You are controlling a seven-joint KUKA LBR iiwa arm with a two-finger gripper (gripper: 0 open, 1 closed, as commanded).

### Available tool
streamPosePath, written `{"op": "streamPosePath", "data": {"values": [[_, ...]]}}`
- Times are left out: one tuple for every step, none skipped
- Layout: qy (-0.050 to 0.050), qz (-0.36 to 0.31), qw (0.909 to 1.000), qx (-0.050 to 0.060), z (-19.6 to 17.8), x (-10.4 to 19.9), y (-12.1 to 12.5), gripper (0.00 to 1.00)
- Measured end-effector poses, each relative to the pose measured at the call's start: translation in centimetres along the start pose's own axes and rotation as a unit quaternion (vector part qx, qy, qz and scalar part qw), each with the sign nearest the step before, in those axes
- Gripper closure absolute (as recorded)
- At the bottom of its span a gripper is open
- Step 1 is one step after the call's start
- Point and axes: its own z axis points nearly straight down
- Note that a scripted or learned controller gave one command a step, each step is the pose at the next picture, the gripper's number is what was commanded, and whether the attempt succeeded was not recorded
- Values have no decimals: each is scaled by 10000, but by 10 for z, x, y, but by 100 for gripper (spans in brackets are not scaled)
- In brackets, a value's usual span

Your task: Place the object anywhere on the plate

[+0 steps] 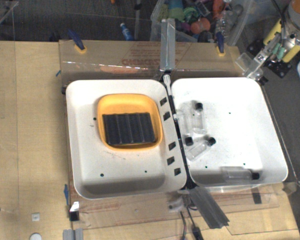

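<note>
An orange-yellow plate (106, 105) sits in the left white bin (85, 174). A dark ribbed rectangular object (129, 129) lies flat on the plate and covers most of its middle. In the right white bin (250, 114) lie clear vials with black caps: one near the divider (195, 112), a pair below it (199, 145), and one along the front edge (240, 173). My gripper (264, 58) hangs outside the bins, past the right bin's far right corner, well away from the plate and from every object.
A metal divider (172, 129) with black tabs runs between the two bins. A clear box of colourful toys (200, 6) stands behind the bench. Clamps (79, 43) hold the back board. The wooden bench (25, 134) stretches to the left.
</note>
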Motion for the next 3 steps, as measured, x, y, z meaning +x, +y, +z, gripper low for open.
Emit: {"op": "streamPosePath", "data": {"values": [[-7,-646,9979,0,-52,-31,-22,100],[-16,-1927,9812,-5,-77,-56,-53,100],[-15,-2375,9714,-6,-109,-54,-49,100]]}}
